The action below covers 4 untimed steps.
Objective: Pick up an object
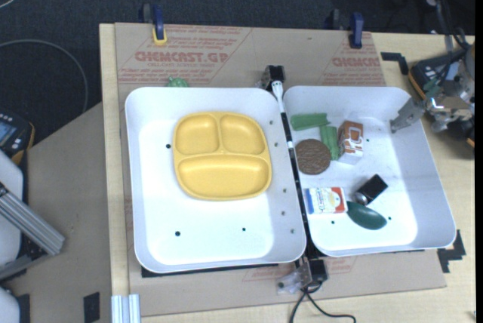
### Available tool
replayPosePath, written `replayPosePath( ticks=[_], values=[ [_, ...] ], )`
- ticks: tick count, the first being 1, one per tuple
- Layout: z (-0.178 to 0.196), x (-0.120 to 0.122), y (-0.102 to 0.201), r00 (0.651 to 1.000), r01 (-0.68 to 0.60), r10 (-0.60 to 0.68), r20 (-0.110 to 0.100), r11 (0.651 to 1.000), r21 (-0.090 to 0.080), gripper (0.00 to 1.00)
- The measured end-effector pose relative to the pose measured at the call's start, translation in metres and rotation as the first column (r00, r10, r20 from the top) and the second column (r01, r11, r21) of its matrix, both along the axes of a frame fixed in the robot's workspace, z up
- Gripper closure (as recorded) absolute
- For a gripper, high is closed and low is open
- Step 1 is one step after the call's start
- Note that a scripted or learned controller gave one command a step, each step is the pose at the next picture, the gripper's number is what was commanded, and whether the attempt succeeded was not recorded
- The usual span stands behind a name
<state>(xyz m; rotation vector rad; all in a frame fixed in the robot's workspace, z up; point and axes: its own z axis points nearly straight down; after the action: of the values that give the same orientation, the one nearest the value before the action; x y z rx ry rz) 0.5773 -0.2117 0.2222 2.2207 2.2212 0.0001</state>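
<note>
Objects for the task lie all in the right bin point(423, 186), and they sit close to its left side, so the arm has to come far across the bin to reach any of them. Nearest to the dividing wall is a brown round disc point(312, 155), with a green flat piece point(309, 121) just above it and a second green strip point(329, 141) beside it. A small brown and white box point(351, 140) stands next to that strip. Lower down a red and white card point(327, 200) lies flat, a small black block point(371, 188) is just to its right, and a dark green spoon-like thing point(367, 217) rests under the block, close to touching it. The left bin point(151, 223) bears a yellow divided plate point(222, 155) near its middle; this plate is large and flat, so I judge it a poor choice for two fingers. The gripper point(407, 115) hangs at the upper right rim of the right bin, well apart from every object, and nothing is between its fingers. Whether the fingers are apart or together I cannot tell, because they are small and blurred at this slant. I think the pick has not begun yet. The black block looks the easiest target, since it stands up from the floor and has free space on two sides.
</note>
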Motion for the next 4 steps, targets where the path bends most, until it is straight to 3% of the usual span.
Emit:
replayPosePath(
  ticks=[1,2,3,4],
  values=[
    [-0.072,-0.059,-0.012,1.000,0.002,-0.002,-0.007,1.000,0.003,0.00],
    [0.015,-0.100,0.026,1.000,-0.001,0.001,0.000,1.000,0.000,0.00],
    [0.023,-0.097,0.024,1.000,-0.001,0.001,0.004,1.000,-0.002,1.00],
    [-0.016,-0.098,0.110,1.000,-0.006,0.006,-0.006,1.000,0.005,1.00]
  ],
)
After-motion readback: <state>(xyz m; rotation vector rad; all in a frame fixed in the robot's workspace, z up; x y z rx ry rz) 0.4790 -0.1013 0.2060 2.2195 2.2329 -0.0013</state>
